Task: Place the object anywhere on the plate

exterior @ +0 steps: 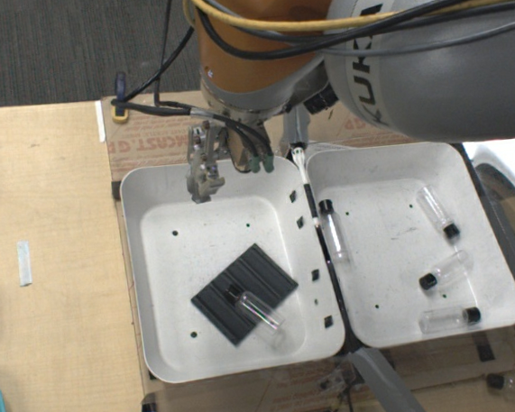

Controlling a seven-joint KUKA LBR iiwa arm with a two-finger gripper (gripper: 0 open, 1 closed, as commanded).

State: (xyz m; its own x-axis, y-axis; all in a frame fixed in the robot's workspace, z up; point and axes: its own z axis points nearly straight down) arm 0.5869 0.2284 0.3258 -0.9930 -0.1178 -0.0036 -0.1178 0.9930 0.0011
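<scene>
Partial white lettering on the grey arm casing at upper right, reading "KU" with the following letters cut off by the curve of the housing (lettering turned sideways, running down the casing). Faint reddish printing on the cardboard strip behind the left bin, too blurred and too covered by cables to make out. No other legible text, numbers or labels anywhere on the bins, vials or worktop.

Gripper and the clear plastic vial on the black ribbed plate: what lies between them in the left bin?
In the camera view, only bare white floor of the left bin separates the gripper from the vial on the plate.
</scene>
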